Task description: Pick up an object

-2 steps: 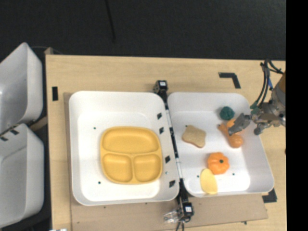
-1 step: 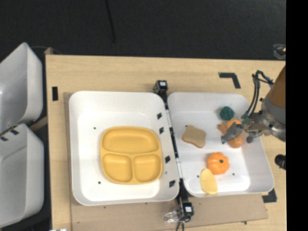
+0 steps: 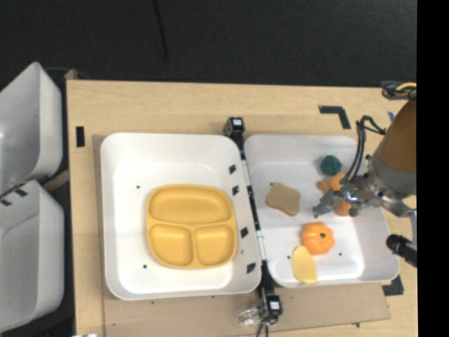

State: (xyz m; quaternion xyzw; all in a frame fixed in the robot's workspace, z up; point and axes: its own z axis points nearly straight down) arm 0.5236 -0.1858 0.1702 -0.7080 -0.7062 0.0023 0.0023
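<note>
The right bin (image 3: 280,156) holds a tan bread-like slice (image 3: 283,199), an orange pumpkin-shaped toy (image 3: 318,238), a pale yellow oval piece (image 3: 304,266), a teal ball (image 3: 330,164) and a small orange object (image 3: 337,183). My gripper (image 3: 339,203) hangs low over the right side of that bin, between the small orange object and the pumpkin toy. Its dark fingers (image 3: 327,205) point left toward the bread slice. An orange bit shows right at the fingers, but I cannot tell whether it is gripped.
The left bin (image 3: 119,160) holds a yellow divided plate (image 3: 191,225). A hinge strip with black clips (image 3: 247,202) runs between the bins. The arm's orange band (image 3: 401,142) and cables sit at the right edge above the bin.
</note>
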